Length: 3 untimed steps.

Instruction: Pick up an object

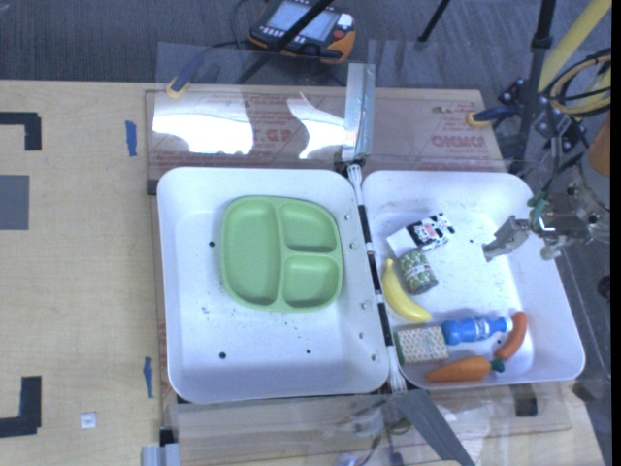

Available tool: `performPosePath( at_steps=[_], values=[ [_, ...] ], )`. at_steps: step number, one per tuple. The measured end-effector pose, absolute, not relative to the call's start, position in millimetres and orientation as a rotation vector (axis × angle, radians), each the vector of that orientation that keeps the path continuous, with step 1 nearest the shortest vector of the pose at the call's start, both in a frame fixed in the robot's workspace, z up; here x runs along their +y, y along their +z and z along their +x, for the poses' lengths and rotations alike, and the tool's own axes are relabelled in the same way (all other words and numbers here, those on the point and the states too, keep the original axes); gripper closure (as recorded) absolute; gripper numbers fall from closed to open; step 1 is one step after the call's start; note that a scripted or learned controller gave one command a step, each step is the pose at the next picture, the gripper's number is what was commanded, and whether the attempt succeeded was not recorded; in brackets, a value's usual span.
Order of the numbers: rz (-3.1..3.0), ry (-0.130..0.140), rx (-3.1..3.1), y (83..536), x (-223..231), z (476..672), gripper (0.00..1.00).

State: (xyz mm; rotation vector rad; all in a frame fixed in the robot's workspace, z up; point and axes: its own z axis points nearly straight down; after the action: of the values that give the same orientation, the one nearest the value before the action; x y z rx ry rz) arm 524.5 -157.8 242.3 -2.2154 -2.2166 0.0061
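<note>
My hand (506,240) hangs over the upper right part of the right bin (558,289), and I cannot tell how it is set, so I claim nothing held. Everything I could take lies to the left of it and nearer the front rim. Nearest is the black-and-white toy cow (431,231), just left of me. Beyond it, lower, sits the green can (418,271) touching the banana (402,296), whose long axis runs down and rightward. The blue bottle (474,331) and carrot (461,368) lie crosswise along the front, well below my hand.
</note>
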Motion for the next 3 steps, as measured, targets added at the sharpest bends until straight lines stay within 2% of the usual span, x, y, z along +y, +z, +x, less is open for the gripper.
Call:
performPosePath(
  at_steps=[1, 2, 3],
  values=[
    [-2.201, 0.005, -2.234, 151, -99, 529.0, 0.0],
    [-2.225, 0.005, -2.208, 171, -163, 491.7, 0.0],
    [-2.19, -0.005, -2.262, 86, -119, 482.1, 0.0]
  ],
)
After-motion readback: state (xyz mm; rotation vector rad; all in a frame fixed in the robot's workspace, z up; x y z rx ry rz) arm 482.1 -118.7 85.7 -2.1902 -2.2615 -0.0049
